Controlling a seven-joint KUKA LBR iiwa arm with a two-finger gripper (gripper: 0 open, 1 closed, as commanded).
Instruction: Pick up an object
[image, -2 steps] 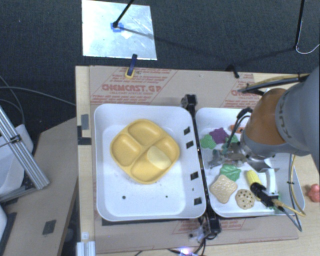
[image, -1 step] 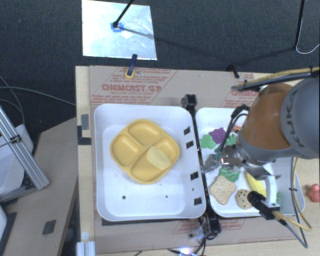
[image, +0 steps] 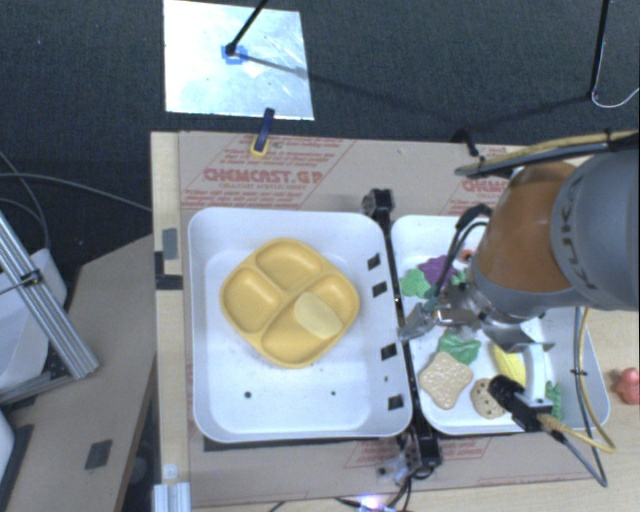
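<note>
My gripper (image: 418, 322) hangs low over the left side of the right bin (image: 422, 236), close to the divider between the bins. Nothing is visibly held in it. Just right of it lies a green leafy toy (image: 461, 350). A tan cracker (image: 444, 380) and a brown cookie (image: 486, 399) lie nearer the front. A yellow corn piece (image: 508, 362) is partly hidden by the wrist. A purple toy (image: 436, 268) and a green one (image: 415, 283) lie behind the gripper.
The left bin (image: 205, 340) holds a yellow divided plate (image: 262, 295) with a pale yellow piece (image: 318, 316) in its right compartment. A pink object (image: 628, 384) sits on the bench at far right. A foil sheet (image: 238, 60) lies behind the bench.
</note>
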